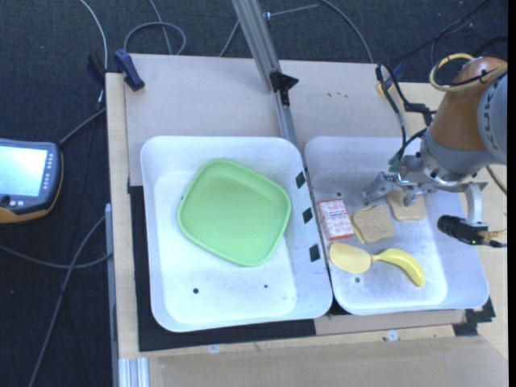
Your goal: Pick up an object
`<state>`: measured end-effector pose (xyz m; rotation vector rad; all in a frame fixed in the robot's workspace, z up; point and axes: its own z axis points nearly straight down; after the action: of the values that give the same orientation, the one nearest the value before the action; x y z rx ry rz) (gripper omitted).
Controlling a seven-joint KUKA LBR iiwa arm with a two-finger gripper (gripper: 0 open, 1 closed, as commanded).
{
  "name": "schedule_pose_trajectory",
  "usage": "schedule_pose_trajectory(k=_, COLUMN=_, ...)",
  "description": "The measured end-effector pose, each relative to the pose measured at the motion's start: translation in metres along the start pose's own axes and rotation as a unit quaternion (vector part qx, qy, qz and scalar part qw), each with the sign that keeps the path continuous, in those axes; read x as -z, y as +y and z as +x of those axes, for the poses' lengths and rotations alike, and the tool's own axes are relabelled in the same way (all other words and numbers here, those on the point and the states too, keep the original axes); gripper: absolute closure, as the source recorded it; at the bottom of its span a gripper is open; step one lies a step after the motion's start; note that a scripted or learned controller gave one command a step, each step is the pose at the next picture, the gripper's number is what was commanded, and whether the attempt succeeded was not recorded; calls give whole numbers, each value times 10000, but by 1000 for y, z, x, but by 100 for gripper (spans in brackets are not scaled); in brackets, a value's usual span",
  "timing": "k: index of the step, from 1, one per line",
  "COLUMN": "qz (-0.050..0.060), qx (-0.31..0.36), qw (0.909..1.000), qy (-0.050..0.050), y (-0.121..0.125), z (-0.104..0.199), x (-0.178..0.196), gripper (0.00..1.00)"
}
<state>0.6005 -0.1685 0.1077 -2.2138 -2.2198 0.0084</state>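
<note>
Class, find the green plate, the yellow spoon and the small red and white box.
green plate [234, 212], camera view, its middle
yellow spoon [352, 258], camera view, its bowl
red and white box [334, 219], camera view, its top face

arm: cut by right edge | bread slice: partly under end effector

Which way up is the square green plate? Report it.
Right side up: the square green plate lies flat in the left white bin, raised rim facing up.
</note>
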Motion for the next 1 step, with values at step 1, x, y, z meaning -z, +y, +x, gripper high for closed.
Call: schedule_pose_trajectory(k=1, qz=-45, qx=1, qw=10000, qy=-13, y=2, z=1, x=-12, gripper=0)
